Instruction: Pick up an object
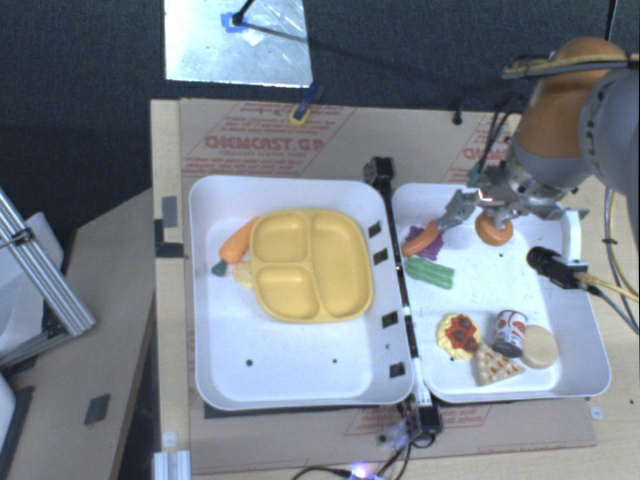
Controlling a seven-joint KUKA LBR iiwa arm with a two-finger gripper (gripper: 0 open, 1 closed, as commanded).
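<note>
camera view: fixed overhead | slanted down | both white bins (300, 393) framed, mid-distance

A brown cardboard sheet (270, 138) with red lettering lies on the table (110, 268) under both white bins (300, 378). Behind it, a shiny metal plate (200, 38) rests on dark carpet (70, 88). An aluminium frame bar (40, 268) leans at the left edge.
</note>
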